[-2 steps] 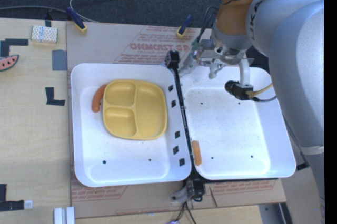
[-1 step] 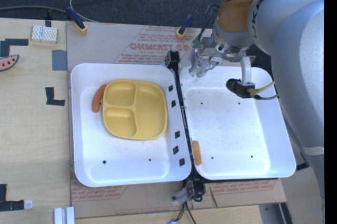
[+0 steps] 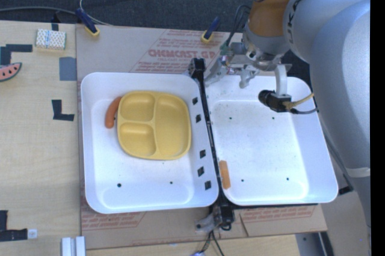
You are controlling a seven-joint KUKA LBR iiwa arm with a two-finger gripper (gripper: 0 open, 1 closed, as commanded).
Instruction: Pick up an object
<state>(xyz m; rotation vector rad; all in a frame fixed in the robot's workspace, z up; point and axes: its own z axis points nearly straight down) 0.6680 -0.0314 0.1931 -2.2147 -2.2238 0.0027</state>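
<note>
Gripper (image 3: 248, 71): above right bin's (image 3: 271, 146) far edge; grip state unclear
Carrots: 2; one (image 3: 110, 113) beside plate (image 3: 154, 125) in left bin (image 3: 102, 188), one (image 3: 224, 174) against right bin's left wall
Plates: 1

The light wooden bench (image 3: 36, 146) carries a brown cardboard sheet (image 3: 156, 53) with two white bins, the left bin (image 3: 96, 188) and right bin (image 3: 313, 182), side by side.

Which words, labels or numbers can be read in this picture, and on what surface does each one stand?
"CHEMCAST GP", roughly: red print on the brown cardboard sheet behind the bins; the letters are blurred, so the reading is uncertain.
Smaller red print lines on the same sheet, behind and in front of the bins: too blurred to read.
</note>
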